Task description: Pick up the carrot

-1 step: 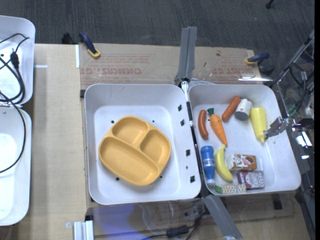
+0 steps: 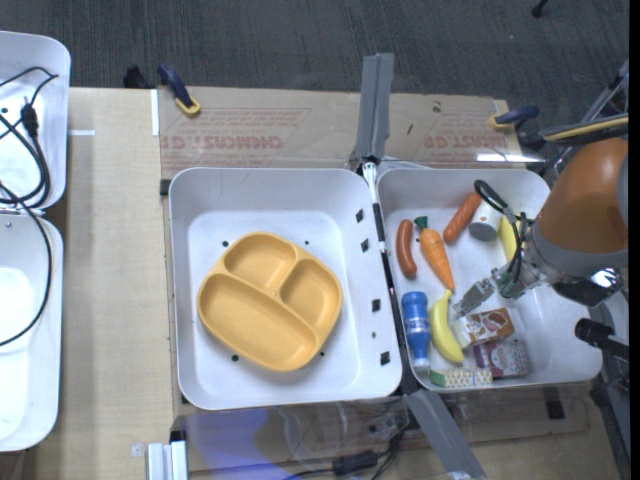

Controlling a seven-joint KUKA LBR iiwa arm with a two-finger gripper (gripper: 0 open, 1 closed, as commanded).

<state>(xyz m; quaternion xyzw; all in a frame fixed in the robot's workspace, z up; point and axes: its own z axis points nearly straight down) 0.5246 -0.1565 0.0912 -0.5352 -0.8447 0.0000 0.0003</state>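
Note:
The carrot (image 2: pixel 436 255), orange with a green top, lies in the right bin (image 2: pixel 560 368), near its left side and pointing toward the front. It rests between a red sausage (image 2: pixel 405 247) on its left and an orange-red sausage (image 2: pixel 462 217) behind it on the right. My gripper (image 2: pixel 475 297) hangs over the middle of the right bin, to the right of the carrot's tip and a little nearer the front, above a snack packet (image 2: pixel 489 325). Nothing is seen held in it.
A blue bottle (image 2: pixel 415 325) and a banana (image 2: pixel 446 330) lie in front of the carrot. A grey can (image 2: pixel 484 229), a yellow item (image 2: pixel 508 240) and another packet (image 2: pixel 510 359) share that bin. The left bin (image 2: pixel 190 268) holds a yellow divided plate (image 2: pixel 270 301).

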